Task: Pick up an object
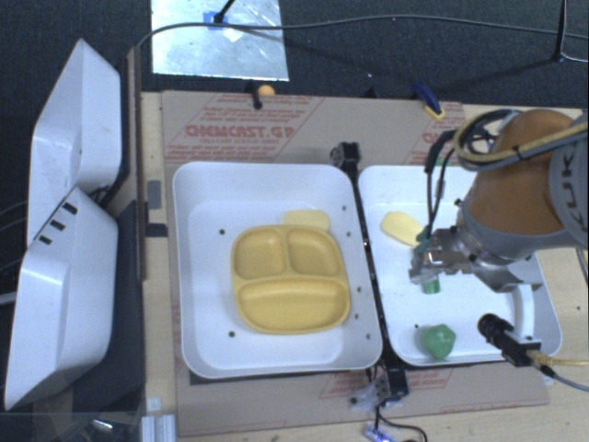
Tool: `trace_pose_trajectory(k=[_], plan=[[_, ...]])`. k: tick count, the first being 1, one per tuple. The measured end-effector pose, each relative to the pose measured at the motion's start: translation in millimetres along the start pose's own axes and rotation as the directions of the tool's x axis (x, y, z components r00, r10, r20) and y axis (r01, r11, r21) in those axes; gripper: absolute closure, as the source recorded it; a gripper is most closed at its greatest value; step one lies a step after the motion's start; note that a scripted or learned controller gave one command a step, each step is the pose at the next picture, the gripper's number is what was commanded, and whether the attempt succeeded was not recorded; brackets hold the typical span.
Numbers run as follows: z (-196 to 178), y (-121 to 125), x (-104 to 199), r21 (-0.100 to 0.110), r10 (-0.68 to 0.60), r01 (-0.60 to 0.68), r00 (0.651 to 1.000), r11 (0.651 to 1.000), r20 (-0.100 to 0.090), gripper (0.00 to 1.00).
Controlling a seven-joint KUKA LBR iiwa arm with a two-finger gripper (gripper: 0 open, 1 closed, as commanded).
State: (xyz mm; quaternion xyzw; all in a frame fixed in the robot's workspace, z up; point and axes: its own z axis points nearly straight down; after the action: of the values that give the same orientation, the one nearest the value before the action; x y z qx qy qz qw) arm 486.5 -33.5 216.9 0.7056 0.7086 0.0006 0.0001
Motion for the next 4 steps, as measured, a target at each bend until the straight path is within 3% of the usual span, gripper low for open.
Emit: trace_pose_trajectory(k=[1,2,4], plan=[[8.5,-0.2,15.1,0.001,0.002,-0.002,1.0,1.0,0.0,1.0],[-22.6,0.2,6.4,-0.002,0.005,-0.005,1.0,1.0,0.001,1.0],[-8.1,-0.3,22.3,0.001,0.003,-0.003,1.0,1.0,0.001,1.0]])
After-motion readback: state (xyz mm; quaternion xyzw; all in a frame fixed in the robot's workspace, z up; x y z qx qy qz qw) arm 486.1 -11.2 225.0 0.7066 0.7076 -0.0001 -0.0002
